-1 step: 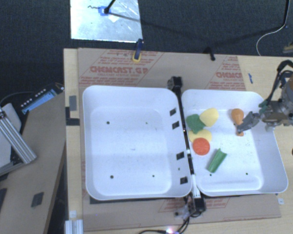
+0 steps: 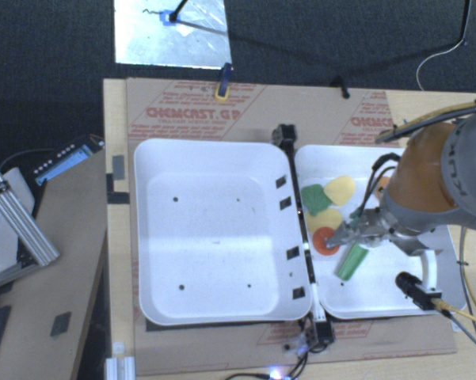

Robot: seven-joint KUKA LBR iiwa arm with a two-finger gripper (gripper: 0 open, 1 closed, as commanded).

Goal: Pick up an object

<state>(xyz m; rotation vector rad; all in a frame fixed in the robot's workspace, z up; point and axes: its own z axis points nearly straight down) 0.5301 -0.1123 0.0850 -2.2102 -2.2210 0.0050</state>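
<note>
The gripper (image 2: 342,236) sits low in the right bin (image 2: 380,303), its metal fingers pointing toward the divider between the two bins, and the slanted view from above does not let one tell whether the jaws are parted or closed, nor whether anything lies between them. Its tip is right at the red-orange round object (image 2: 325,242), which lies near the bin's left wall, and just above the upper end of a green cylinder (image 2: 351,262) that lies tilted on the bin floor below the gripper. A little farther up the bin, a green object (image 2: 315,199) rests beside a yellow one (image 2: 340,189), the two touching or nearly so, both close to the divider. Behind the gripper the wrist rises into the orange band (image 2: 418,176) and the grey body of the arm (image 2: 467,172), which comes in from the right and covers the bin's right part. A black-and-white fitting (image 2: 418,285) with cables sits at the bin's lower right. The left bin (image 2: 154,236) stands alongside, its white floor showing a few small dark dots. Both bins rest on a brown board (image 2: 198,109) printed with red lettering.
</note>
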